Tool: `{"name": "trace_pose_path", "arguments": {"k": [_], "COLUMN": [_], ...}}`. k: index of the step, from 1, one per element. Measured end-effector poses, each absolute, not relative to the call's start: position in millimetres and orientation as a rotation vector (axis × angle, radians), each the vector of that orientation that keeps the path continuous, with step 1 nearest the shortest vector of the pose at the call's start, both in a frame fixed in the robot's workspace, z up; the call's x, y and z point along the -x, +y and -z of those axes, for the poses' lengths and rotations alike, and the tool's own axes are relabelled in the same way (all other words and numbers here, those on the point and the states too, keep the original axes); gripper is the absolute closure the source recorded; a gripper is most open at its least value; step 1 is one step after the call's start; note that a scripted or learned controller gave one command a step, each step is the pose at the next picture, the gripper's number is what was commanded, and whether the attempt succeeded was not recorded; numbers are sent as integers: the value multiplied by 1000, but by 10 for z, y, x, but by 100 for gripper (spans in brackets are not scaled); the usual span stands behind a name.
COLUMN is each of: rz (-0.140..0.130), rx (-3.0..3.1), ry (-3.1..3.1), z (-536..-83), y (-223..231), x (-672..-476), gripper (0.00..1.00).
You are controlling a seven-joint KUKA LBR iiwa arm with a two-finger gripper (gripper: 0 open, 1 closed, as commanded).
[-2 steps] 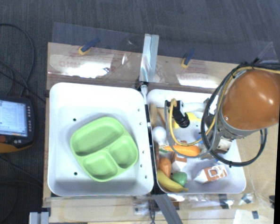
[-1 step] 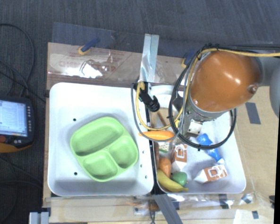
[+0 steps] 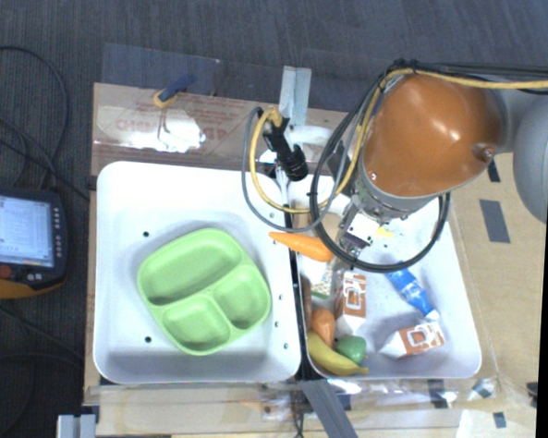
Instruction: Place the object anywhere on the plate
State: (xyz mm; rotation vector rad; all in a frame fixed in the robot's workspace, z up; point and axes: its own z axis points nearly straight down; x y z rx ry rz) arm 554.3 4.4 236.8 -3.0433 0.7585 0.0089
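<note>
A slim orange carrot (image 3: 300,245) lies across the divider between the bins at three o'clock from the green plate (image 3: 205,289), under the gripper (image 3: 347,235), whose jaw state I cannot tell; carton lettering is unreadable.

Bench (image 3: 516,275) bears two white bins (image 3: 115,250) (side by side).

Two white bins — left bin (image 3: 124,251), right bin (image 3: 458,308). One green plate (image 3: 205,290), three compartments. One carrot (image 3: 300,246), one banana (image 3: 332,359), one blue bottle (image 3: 410,291), two orange-and-white cartons — one (image 3: 353,294), another (image 3: 419,339). One arm (image 3: 427,130). One pendant (image 3: 18,239).
</note>
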Motion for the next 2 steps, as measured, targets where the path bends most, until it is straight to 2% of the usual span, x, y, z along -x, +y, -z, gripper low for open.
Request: {"name": "trace_pose_path", "arguments": {"k": [1, 2], "rz": [-16, -12], "rx": [3038, 3037], "ry": [783, 793], "z": [-2097, -2106], "y": [1023, 987], "x": [-5417, -5430], "gripper": [100, 0]}}
